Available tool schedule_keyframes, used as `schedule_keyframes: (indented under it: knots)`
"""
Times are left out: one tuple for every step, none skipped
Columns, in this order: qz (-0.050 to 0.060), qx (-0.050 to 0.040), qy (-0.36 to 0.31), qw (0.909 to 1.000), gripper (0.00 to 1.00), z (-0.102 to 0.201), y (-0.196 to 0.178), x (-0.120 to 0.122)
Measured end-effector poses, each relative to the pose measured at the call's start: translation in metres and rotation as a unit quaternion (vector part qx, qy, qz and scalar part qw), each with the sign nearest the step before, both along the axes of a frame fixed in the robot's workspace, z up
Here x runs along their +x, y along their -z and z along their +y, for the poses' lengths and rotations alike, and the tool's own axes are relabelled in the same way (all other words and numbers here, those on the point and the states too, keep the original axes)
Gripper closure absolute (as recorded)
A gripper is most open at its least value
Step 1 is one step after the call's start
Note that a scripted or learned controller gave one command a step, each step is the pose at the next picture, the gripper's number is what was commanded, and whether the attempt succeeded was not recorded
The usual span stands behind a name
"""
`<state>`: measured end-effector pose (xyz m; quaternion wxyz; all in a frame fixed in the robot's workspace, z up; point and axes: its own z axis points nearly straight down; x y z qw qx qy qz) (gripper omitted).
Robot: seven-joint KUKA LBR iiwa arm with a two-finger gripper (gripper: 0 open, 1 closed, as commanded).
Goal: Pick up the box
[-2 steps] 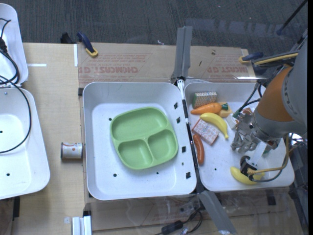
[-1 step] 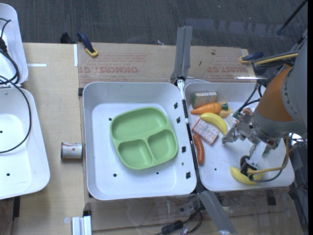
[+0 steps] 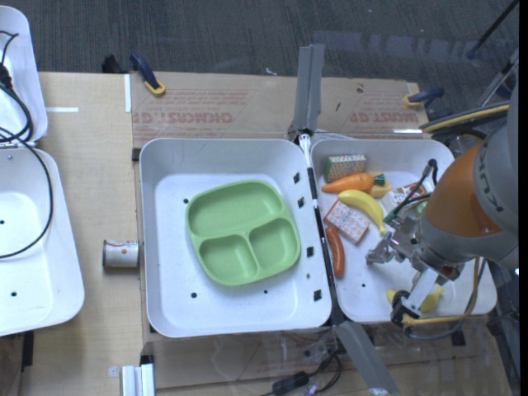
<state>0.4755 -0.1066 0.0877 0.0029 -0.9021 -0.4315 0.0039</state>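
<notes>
With the jaws' state impossible to tell, the gripper [image 3: 381,252] may nudge the yellow plastic banana [image 3: 364,205] lying against the pink-and-white patterned box [image 3: 346,222].

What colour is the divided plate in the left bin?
Light green; the plate shows clearly in the camera view.

A small flat box [image 3: 346,221] lies in the right-hand white bin [image 3: 355,299], towards its left side. Its top face is reddish-pink with a pattern of small white squares, and it rests flat — turned at a slant to the bin's walls. A yellow banana [image 3: 364,205] lies just beside its upper right edge, an orange carrot [image 3: 348,183] above that, and a red sausage-shaped piece [image 3: 336,252] just below its lower left corner.
</notes>
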Motion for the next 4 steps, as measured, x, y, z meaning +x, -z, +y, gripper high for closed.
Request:
schedule_keyframes:
  knots:
    - [0.000, -0.0019, 0.138, 0.9904, 0.00, -0.056, -0.026, 0.028]
    - [-0.001, -0.0021, 0.126, 0.9920, 0.00, -0.062, -0.121, 0.002]
    - [-0.002, -0.0012, 0.097, 0.9952, 0.00, 0.011, -0.001, 0.002]
    - [-0.001, -0.0025, 0.084, 0.9965, 0.00, 0.065, -0.100, 0.012]
